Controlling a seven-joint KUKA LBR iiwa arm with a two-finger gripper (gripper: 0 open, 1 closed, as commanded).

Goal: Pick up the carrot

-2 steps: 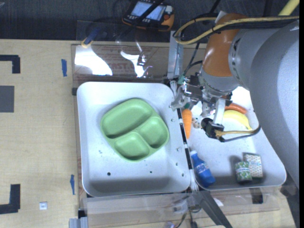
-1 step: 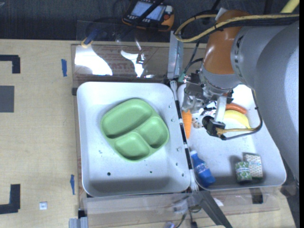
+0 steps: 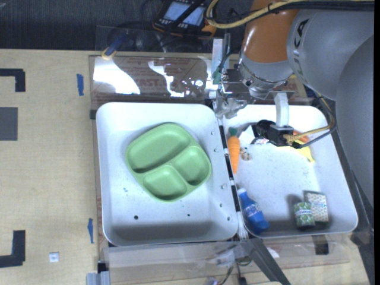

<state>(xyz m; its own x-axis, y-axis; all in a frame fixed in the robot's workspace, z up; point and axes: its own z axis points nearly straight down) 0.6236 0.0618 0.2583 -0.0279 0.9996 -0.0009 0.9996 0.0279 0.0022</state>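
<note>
The carrot (image 3: 234, 153) is orange with a green top. It lies lengthwise against the left wall of the right bin (image 3: 332, 177), in that bin's far half. My gripper (image 3: 228, 109) hangs over the far left corner of the right bin, just beyond the carrot's green end. Nothing shows between its tips.
A green divided plate (image 3: 169, 161) sits in the left bin (image 3: 113, 177). In the right bin, a blue bottle (image 3: 252, 210) lies near the front left, a green-and-white patterned pack (image 3: 312, 208) at the front right, and a yellow item (image 3: 306, 154) mid-bin. The divider wall runs right beside the carrot.
</note>
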